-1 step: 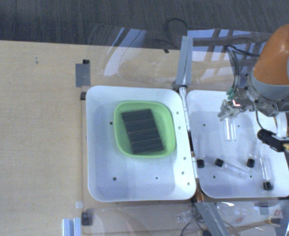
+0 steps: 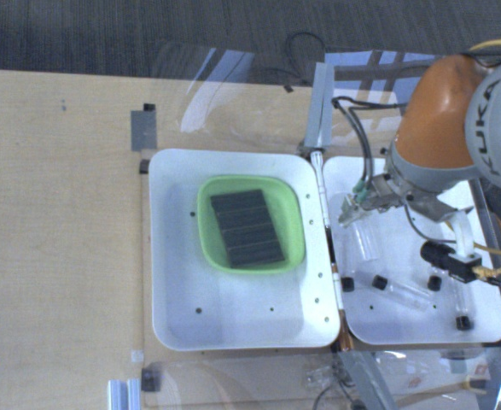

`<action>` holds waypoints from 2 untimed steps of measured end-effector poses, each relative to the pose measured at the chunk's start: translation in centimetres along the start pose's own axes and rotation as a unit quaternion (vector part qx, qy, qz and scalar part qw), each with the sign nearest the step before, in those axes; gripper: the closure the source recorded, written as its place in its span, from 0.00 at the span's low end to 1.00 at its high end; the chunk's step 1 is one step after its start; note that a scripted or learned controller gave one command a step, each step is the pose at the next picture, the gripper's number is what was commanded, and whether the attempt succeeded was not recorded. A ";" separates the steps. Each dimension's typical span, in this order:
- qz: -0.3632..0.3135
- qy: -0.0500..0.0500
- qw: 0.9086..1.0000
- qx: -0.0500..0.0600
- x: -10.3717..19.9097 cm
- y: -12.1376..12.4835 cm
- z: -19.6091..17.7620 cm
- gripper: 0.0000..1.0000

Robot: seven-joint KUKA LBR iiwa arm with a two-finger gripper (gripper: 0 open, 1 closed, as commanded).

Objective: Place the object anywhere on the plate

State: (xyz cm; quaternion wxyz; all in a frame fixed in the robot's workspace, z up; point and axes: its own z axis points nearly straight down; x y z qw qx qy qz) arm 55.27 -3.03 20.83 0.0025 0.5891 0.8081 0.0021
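Wooden surface (image 2: 62,254) with two white bins, arm reaching in over the right one.

Largest first: the left bin (image 2: 233,314) carries a green plate (image 2: 209,229) with a dark ribbed block (image 2: 247,227) already lying flat on it. The block looks stiff, light and matte, probably best pinched across its short sides. The right bin (image 2: 489,319) has clear tubes (image 2: 399,290) with black caps. The claw (image 2: 358,202) hangs above that bin's left part; whether it is spread or pressed together I cannot tell.

1 overhead camera looks down on 2 bins (image 2: 233,331).
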 end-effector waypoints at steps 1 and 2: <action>-0.107 0.000 0.994 0.000 5.4 4.2 2.3 1.00; -0.106 0.000 0.994 0.000 5.3 4.2 2.3 0.00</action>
